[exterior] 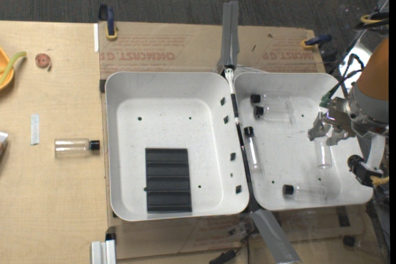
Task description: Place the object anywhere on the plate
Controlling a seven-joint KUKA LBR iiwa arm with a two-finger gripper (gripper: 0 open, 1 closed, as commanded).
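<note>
The gripper (324, 133) hangs over the right bin (272, 191) with a clear vial (324, 154) upright between its fingers, so it holds it. The dark ribbed plate (167, 180) lies near in the left bin (124, 133); carry leftward high over the divider, then lower gently.

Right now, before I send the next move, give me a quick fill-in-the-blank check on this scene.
1. In the camera view, the black plate lies in the ___ bin.
2. The gripper is over the ___ bin.
3. The clear bottle lying on the wooden bench has a ___ cap.
Missing words: left; right; black.
</note>
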